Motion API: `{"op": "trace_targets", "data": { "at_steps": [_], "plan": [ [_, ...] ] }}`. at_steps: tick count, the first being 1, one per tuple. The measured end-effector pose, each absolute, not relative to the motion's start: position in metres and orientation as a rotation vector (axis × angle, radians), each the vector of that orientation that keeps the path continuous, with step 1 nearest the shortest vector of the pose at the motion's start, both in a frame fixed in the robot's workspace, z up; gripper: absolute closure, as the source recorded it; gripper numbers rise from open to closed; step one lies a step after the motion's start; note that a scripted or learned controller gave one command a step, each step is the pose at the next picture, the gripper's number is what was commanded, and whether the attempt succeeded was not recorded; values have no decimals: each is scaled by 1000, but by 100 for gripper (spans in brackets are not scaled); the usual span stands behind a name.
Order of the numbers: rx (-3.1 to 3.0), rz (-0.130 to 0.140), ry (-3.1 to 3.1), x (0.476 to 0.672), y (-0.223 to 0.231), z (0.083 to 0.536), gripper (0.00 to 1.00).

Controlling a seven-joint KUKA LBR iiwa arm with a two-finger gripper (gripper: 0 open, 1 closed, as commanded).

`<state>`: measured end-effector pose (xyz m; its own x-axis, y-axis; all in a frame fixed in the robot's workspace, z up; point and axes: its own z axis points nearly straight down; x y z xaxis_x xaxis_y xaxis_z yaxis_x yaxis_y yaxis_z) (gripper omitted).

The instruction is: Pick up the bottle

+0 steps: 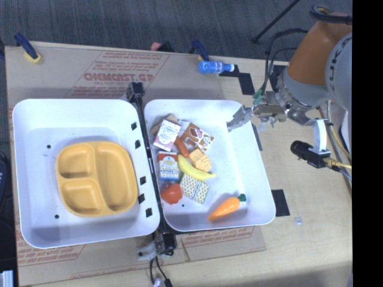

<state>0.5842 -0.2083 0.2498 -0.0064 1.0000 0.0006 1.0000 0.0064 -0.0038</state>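
A small bottle [169, 167] with a blue label and a pale cap lies in the right bin [254, 178], near its left wall, among toy food. A banana [194, 168] touches its right side and a red tomato [172, 193] sits just below it. My gripper [238, 119] hangs over the bin's upper right corner, well to the right of and above the bottle, with nothing seen in it.
Around the bottle lie small cartons [167, 134], waffle-like crackers [194, 189] and a carrot [225, 207] at the lower right. The left bin [27, 130] holds a yellow divided tray [96, 177]. Blue clamps [210, 67] grip the cardboard's back edge.
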Motion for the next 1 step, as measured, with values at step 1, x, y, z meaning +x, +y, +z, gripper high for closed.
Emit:
{"op": "trace_targets", "data": {
  "at_steps": [1],
  "plan": [
    [-2205, 5, -2231, 585, -208, 260, 100]
  ]
}}
